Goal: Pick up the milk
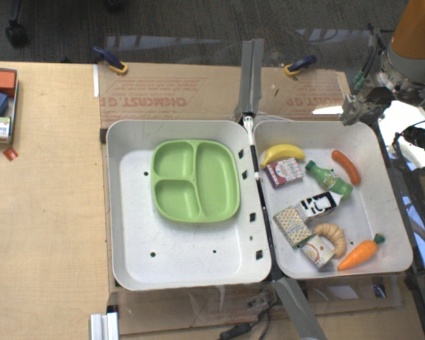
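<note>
We see our arm [409, 34] with a broad orange band above a grey wrist, dark cables alongside, and a dark metal gripper [355, 108] below

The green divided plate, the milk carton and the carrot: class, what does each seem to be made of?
Green divided plate: likely moulded plastic, matte, one even colour with rounded compartment walls. Milk carton: looks like printed card or plastic, with flat faces and black-and-white print; too small to tell which. Carrot: probably toy plastic, smooth and uniformly orange.
</note>
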{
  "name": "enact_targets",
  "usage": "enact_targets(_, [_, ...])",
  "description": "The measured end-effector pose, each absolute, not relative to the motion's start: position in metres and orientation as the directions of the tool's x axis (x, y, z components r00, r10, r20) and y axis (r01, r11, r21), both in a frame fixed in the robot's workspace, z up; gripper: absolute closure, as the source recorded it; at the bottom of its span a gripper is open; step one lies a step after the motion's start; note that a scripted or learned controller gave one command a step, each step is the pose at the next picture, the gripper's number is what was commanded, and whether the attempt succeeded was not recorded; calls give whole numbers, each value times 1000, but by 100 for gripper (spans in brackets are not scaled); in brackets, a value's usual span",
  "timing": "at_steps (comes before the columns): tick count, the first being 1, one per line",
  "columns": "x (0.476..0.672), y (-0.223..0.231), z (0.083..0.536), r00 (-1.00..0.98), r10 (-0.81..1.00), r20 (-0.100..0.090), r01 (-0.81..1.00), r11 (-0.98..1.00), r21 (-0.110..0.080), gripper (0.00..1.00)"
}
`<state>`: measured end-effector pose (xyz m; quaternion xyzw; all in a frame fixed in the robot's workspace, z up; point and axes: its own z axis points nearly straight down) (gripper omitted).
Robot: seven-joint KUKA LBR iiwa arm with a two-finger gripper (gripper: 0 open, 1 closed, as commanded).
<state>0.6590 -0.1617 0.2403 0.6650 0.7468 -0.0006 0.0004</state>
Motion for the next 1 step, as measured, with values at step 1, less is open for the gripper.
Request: enact_targets(1, [660,-153,271,-320,947,-3,947,320,2,100])
